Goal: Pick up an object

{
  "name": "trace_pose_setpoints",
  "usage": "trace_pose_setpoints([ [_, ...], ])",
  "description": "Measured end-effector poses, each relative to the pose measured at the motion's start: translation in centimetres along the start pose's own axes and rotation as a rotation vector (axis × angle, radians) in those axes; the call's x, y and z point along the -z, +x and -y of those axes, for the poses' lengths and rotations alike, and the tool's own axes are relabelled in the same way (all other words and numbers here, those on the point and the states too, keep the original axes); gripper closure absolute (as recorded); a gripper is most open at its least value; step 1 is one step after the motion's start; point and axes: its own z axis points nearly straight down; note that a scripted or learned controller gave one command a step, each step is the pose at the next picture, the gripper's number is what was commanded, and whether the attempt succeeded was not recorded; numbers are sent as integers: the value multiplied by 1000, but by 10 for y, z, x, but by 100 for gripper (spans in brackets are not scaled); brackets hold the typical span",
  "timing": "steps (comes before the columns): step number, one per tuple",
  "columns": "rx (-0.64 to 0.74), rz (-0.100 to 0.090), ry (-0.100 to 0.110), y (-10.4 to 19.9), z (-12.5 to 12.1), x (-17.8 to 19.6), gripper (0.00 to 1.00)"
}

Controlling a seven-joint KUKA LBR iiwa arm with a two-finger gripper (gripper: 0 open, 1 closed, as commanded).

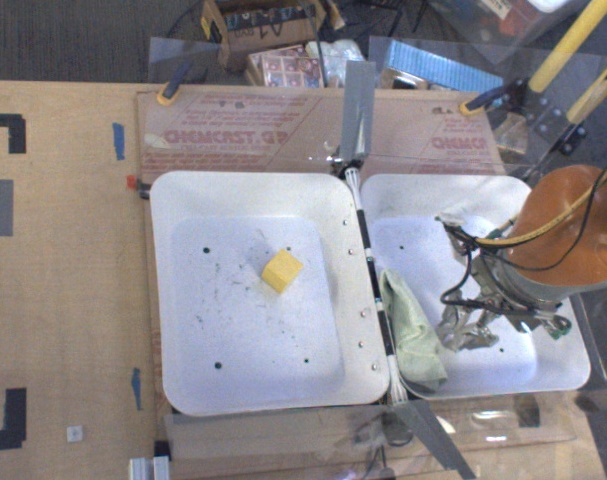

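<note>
The arm (pixel 568 230), grey with its orange band, is reaching in over the right bin (pixel 558 368), and the gripper (pixel 470 330) is hanging low above that bin's floor, just beside the pale green cloth (pixel 411 330). The metal fingers are pointing down toward the white surface, but cables and the wrist are crowding them — how far apart they are standing cannot be told, and nothing is showing between them.

Taking the divider (pixel 368 268) between the two bins as the landmark: the cloth is lying crumpled right against it on the right-bin side, running along it toward the near edge. The yellow block (pixel 282 270) is sitting on the other side of the divider, near the middle of the left bin (pixel 178 368), well apart from the gripper and tilted slightly on the speckled floor. Beyond the far end of the divider, a cardboard sheet (pixel 243 133) is lying behind both bins.
</note>
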Motion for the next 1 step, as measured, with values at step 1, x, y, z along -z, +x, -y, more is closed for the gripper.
trace_pose_setpoints([
  [1, 465, -2, -7, -31, -63, 96, 100],
])
